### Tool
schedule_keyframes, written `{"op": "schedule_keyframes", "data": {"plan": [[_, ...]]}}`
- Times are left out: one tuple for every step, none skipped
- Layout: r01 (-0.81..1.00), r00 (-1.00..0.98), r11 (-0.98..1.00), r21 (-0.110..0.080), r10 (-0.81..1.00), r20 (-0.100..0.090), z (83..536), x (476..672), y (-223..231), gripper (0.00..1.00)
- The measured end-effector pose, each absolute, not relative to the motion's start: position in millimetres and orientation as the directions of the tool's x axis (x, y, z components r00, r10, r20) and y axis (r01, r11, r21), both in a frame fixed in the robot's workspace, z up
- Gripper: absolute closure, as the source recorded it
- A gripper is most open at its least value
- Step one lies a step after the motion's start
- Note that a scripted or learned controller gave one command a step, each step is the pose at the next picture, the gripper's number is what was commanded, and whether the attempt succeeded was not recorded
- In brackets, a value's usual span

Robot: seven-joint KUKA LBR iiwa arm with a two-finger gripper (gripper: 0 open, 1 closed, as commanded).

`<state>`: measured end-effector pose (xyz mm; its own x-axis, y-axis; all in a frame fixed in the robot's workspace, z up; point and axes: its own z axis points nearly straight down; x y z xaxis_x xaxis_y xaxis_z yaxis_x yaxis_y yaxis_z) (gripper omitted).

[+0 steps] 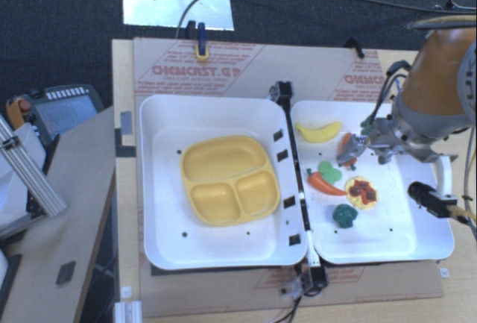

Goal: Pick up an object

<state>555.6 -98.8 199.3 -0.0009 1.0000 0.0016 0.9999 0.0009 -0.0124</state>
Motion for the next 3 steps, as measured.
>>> {"op": "schedule_keyframes", "data": {"plan": [[1.000,-0.003,0.003,0.001,1.000,0.000,206.3,558.5,-98.6,0.00],[1.000,-0.001,0.001,-0.002,1.000,0.001,164.1,561.4,-100.5,0.00],[1.000,-0.001,0.001,-0.004,1.000,0.001,113.2,550.9,-98.5,0.00]]}}
